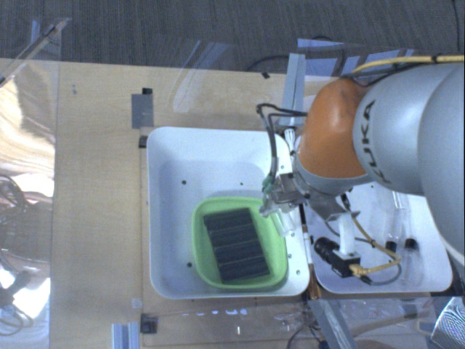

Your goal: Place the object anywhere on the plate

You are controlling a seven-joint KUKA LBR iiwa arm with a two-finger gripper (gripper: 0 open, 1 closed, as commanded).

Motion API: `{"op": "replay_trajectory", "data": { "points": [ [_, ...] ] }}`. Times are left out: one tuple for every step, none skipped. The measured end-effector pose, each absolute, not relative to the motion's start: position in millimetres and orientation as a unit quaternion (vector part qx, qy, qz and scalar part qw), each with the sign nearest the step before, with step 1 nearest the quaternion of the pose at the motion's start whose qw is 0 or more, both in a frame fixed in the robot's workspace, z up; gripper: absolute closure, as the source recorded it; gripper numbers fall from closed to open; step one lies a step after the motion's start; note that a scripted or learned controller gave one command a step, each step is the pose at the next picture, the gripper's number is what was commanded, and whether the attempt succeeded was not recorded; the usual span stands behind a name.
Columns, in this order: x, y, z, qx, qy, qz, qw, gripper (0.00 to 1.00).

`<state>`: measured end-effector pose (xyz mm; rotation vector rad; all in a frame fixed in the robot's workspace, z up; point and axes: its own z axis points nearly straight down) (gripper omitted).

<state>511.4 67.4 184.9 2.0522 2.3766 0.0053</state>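
Dark ridged object (pixel 235 244) lies on the green plate (pixel 201 253) in the left bin (pixel 163 217); gripper (pixel 280 195) sits at the plate's right rim, grip state unreadable; lift straight up so you don't drag the plate.

Grey arm (pixel 407 122) from the right, orange-banded wrist (pixel 330 140) bent downward.

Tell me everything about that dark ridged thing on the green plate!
The dark ridged object is a charcoal-grey rectangular block with four raised bands across it, matte like rubber or foam. It lies flat, turned slightly askew, in the middle of the green plate, touching only the plate. The plate sits in the left white bin.
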Motion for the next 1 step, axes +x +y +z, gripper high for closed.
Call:
{"op": "replay_trajectory", "data": {
  "points": [
    [511.5,66.9,185.1,0.654,0.756,0.0018,0.001,0.0]
  ]
}}
